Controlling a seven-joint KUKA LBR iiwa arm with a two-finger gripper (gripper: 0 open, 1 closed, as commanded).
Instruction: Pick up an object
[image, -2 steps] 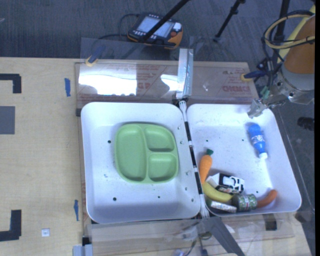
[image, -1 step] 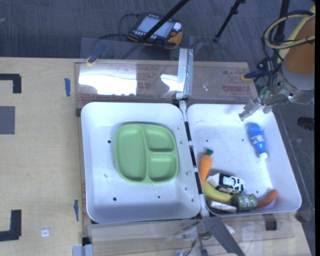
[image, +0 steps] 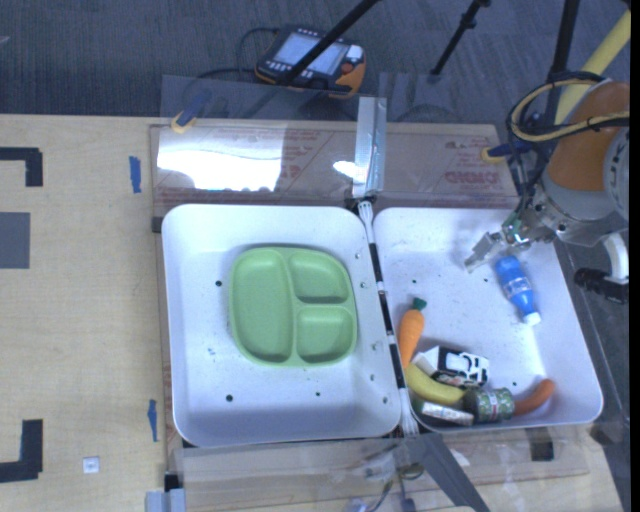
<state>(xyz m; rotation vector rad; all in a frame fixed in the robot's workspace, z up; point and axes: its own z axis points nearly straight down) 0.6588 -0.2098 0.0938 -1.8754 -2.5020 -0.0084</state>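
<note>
My gripper (image: 497, 244) hangs over the far right part of the right bin (image: 440, 240), open, with nothing between its fingers. A blue bottle (image: 516, 286) with a white cap lies just below and to the right of it, apart from the fingers. Along the bin's near side lie an orange carrot (image: 411, 333), a yellow banana (image: 431, 384), a black and white object (image: 463, 367), a small green can (image: 492, 404) and a reddish sausage shape (image: 538, 395).
The left bin (image: 190, 330) holds a green divided plate (image: 293, 305). A metal divider (image: 370, 150) and clear panels stand behind the bins. A handheld device (image: 308, 58) lies beyond them. The arm's orange band (image: 585, 140) sits at the right edge.
</note>
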